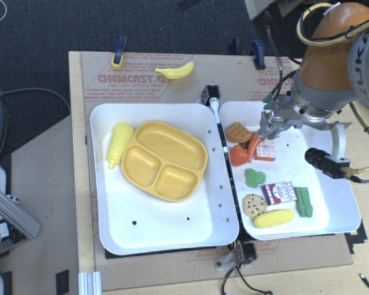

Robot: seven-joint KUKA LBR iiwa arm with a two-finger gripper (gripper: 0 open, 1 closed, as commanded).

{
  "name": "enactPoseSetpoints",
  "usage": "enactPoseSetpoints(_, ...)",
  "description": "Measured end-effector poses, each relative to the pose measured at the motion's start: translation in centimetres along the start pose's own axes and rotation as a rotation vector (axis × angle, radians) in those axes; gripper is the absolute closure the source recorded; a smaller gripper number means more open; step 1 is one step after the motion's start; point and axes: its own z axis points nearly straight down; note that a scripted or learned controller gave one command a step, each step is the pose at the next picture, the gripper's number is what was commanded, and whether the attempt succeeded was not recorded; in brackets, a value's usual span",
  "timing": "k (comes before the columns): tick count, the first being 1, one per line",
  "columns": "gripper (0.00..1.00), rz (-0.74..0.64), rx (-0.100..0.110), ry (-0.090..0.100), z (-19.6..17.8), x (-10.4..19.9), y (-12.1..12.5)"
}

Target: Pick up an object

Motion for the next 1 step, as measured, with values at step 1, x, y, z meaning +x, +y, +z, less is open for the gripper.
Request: enactPoseSetpoints(1, 1.0, 0.001, 0.001, 0.0, 0.45, 4.11, 2.43)
